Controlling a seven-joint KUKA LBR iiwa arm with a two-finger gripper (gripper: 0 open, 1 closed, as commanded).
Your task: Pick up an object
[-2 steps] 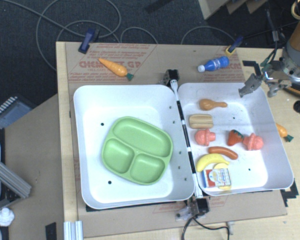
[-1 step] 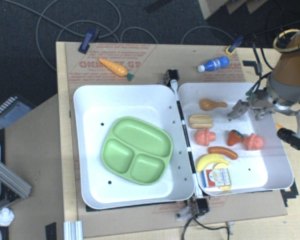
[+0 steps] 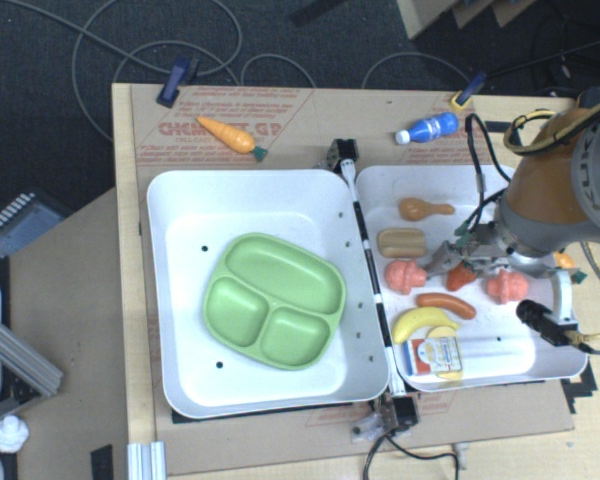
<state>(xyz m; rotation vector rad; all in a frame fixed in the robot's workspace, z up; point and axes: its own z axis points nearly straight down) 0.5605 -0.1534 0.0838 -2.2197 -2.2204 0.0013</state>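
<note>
Nothing lifted yet: pincer (image 3: 458,258) is down among the right bin (image 3: 500,363) toys by a red piece (image 3: 461,277); grip unclear.

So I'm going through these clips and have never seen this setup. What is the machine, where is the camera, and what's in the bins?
One camera looks down on a bench at a slant. The grey and orange shape at the right is a robot arm. Its gripper is down in the right bin, among the toy food; I can't tell whether it holds anything. That bin has a drumstick, a bread roll, a pink piece, a sausage, a banana, a small carton and another pink piece. The left bin holds a green divided tray. Outside the bins, on the bench, lie a carrot and a blue bottle.
</note>
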